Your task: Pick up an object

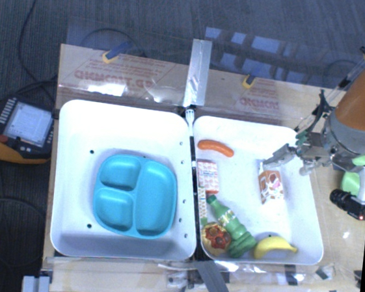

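Note:
My gripper reaches in from the right over the upper right part of the right bin. It hangs just above a small red and white packet. Further left in that bin lie an orange sausage and a striped packet. A green bottle, a red and yellow toy food piece and a yellow banana sit toward the front. I see nothing held in the gripper.
The left bin holds a blue compartment tray. A metal divider strip runs between the bins at the back. Green and black gear sits on the bench to the right of the right bin.

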